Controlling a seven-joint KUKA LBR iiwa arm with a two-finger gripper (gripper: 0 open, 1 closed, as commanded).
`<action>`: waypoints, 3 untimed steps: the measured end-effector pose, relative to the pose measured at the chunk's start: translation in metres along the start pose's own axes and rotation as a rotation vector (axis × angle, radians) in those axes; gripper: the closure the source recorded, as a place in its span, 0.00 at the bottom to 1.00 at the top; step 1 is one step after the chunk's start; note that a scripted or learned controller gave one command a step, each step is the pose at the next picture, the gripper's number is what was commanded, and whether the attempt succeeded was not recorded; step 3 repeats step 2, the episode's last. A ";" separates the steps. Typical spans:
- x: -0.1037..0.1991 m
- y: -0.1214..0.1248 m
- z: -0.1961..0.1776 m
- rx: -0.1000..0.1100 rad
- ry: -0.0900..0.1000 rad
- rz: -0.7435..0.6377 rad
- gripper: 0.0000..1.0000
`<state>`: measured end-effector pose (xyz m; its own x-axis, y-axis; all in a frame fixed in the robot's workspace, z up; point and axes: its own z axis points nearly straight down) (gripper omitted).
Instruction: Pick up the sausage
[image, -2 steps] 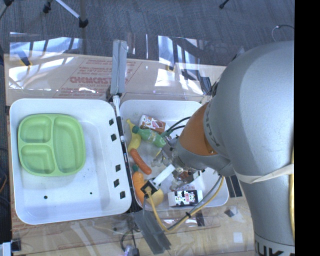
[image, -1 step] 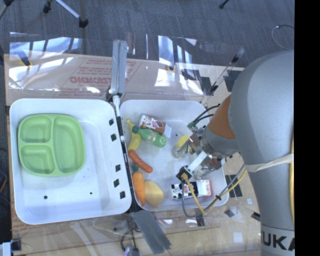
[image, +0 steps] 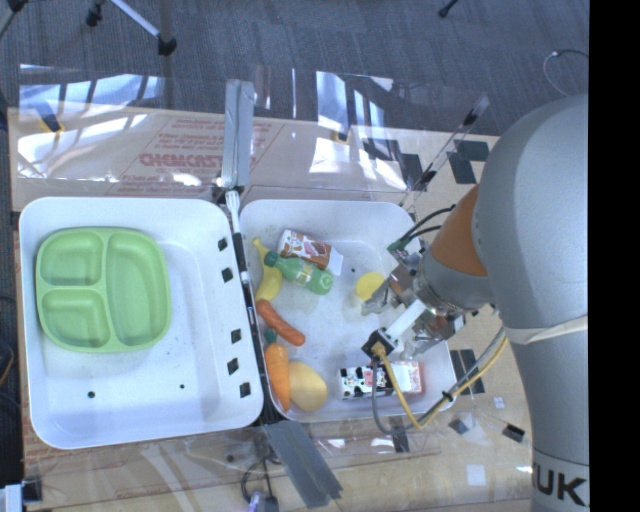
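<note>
The sausage (image: 279, 322), a short reddish-orange stick, lies slantwise near the left wall of the right bin (image: 330, 214). The gripper (image: 393, 294) hangs over the right side of that bin, well to the right of the sausage and apart from it. A small yellow fruit (image: 369, 284) sits just left of the gripper. The wrist hides what lies under the gripper.
Around the sausage lie a green bottle (image: 302, 273), a yellow piece (image: 268, 286), an orange carrot (image: 277, 373) and a pale yellow fruit (image: 308, 387). A brown carton (image: 303, 246), a cow-print carton (image: 352, 381) and a red-white box (image: 404, 377) also share the bin. The left bin (image: 190, 390) holds a green divided plate (image: 102, 288).
</note>
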<state>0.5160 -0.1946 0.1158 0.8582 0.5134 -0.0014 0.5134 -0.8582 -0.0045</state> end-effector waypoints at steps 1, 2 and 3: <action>0.102 -0.041 0.025 0.001 -0.002 0.090 0.00; 0.152 -0.018 0.028 0.017 -0.024 0.287 0.00; 0.152 -0.018 0.028 0.017 -0.024 0.287 0.00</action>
